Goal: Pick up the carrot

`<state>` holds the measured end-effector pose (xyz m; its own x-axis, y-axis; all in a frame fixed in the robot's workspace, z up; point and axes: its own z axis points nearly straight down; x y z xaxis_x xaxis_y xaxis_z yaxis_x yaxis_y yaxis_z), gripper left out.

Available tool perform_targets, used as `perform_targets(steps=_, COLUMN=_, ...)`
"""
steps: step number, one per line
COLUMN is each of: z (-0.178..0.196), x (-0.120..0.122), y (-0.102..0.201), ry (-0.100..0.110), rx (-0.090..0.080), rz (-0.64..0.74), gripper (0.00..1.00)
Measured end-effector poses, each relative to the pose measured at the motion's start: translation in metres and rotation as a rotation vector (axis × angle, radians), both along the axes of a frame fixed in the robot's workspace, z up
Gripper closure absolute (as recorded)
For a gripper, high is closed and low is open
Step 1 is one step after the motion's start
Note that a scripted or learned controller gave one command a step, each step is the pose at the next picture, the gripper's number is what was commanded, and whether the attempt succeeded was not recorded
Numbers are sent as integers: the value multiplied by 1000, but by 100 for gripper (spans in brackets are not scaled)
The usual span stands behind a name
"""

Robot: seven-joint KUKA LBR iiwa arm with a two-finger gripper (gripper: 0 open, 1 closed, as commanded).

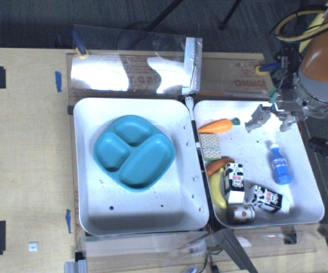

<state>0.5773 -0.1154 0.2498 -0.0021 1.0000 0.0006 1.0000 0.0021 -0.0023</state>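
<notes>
An orange carrot (216,126) with a green tip lies near the back left of the right bin (306,169), close to the divider. My gripper (272,119) hangs over the back right part of the same bin, to the right of the carrot and apart from it. Its two fingers (256,120) are spread open with nothing between them.
The left bin (90,198) holds a blue sectioned plate (134,151). In the right bin lie a blue bottle (279,165), a banana (216,189), two cow-patterned cartons (235,182), a small can (242,213) and a checked packet (210,145).
</notes>
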Motion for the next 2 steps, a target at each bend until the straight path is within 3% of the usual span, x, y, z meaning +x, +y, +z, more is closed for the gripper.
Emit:
perform_targets(steps=1, z=-96, x=67, y=-3, ry=-3, rx=-2, rz=-395, gripper=0)
perform_targets(steps=2, z=-45, x=66, y=50, ry=-5, rx=-2, rz=-178, gripper=0)
